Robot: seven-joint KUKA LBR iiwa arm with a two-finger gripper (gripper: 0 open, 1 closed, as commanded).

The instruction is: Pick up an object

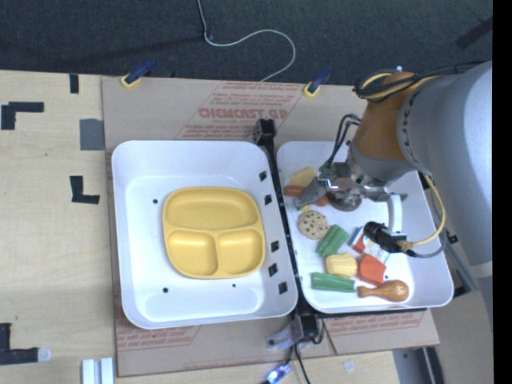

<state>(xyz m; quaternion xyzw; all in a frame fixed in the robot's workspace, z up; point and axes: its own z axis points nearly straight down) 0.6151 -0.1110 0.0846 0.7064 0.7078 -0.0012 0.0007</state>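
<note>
Toy food lies heaped in the right bin [436, 290]: a speckled round cookie [313, 224], a green pepper-like piece [331, 239], a yellow corn cob [341, 265], a long green pod [332, 282], an orange-red chunk [371, 270], a brown drumstick [386, 292] at the near edge, and a yellow wedge [302, 177] with an orange bit by the far left wall. Reaching in from the right, the grey arm [448, 134] with its orange band bends down over the far half of this bin, and the claw [340, 194] hangs just beyond the cookie; whether it is parted or closed cannot be told, nor whether it has anything. A yellow three-compartment plate [214, 231] sits in the left bin [140, 294]. Red print on the cardboard [184, 106] covering the table is too blurred to read.
</note>
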